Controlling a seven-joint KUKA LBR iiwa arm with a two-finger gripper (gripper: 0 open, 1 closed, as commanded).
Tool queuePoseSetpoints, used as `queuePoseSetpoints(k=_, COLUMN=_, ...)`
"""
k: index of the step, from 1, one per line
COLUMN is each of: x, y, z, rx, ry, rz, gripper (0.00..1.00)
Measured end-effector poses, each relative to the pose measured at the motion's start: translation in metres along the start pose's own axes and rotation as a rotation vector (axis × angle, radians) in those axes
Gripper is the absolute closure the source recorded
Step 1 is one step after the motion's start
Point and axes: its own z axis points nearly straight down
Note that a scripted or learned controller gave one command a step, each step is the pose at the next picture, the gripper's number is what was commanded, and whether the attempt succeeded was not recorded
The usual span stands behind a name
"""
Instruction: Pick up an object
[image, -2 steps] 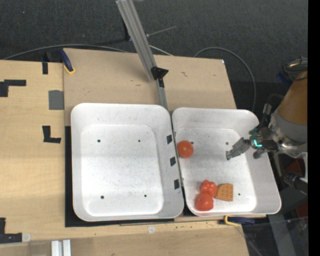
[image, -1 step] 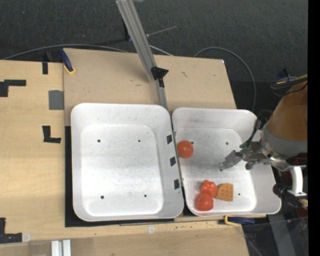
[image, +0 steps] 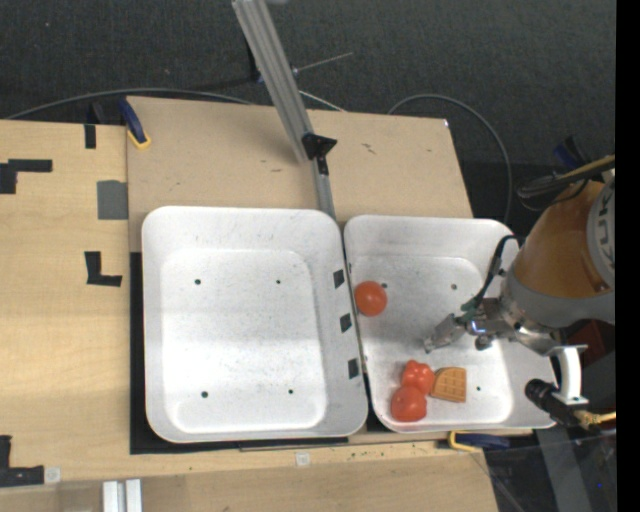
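— Two white bins are seen side by side; what's lying in the right bin (image: 480, 240)?
— Red ball (image: 370, 298), red pepper (image: 411, 390), waffle (image: 449, 384); gripper (image: 445, 337) is poised above, nothing held, finger spread unclear

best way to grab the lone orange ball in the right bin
Grip the orange ball across its widest middle, coming straight down. It is round, so any finger line would do, but it lies near the right bin's left wall; setting the fingers parallel to that wall probably leaves them room. The gripper is to its right.
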Motion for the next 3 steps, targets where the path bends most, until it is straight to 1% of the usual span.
queuePoseSetpoints(k=1, x=0.000, y=0.000, z=0.046, rx=-0.006, ry=-0.002, rz=0.000, gripper=0.00)
queuePoseSetpoints(k=2, x=0.001, y=0.000, z=0.035, rx=-0.005, ry=-0.001, rz=-0.001, gripper=1.00)
queuePoseSetpoints(k=3, x=-0.006, y=-0.006, z=-0.013, rx=-0.009, ry=-0.002, rz=0.001, gripper=1.00)
